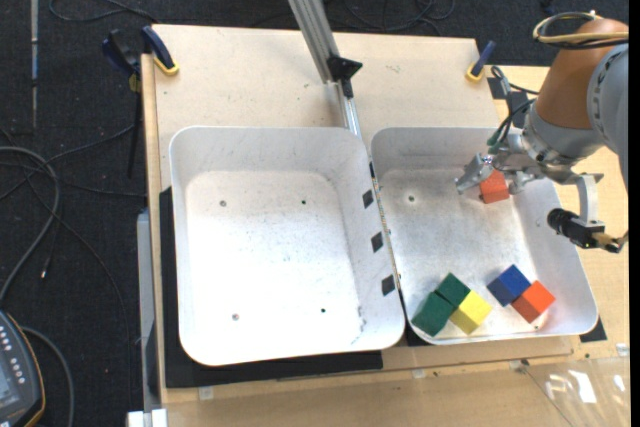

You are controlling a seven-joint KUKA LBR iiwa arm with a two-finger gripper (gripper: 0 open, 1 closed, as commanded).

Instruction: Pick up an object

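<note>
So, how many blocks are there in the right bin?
5. An orange block sits at the gripper; green and yellow ones touch near the front edge; blue and orange-red ones touch beside them. The arm may hide more.

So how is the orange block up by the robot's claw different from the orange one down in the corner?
The orange block by the gripper sits alone in the right bin's upper part, between the gripper's fingers. The corner orange block lies near the bin's lower right rim, touching a blue block, with nothing gripping it. The upper one is partly hidden; the lower one shows fully. Both look alike in colour and shape.
</note>
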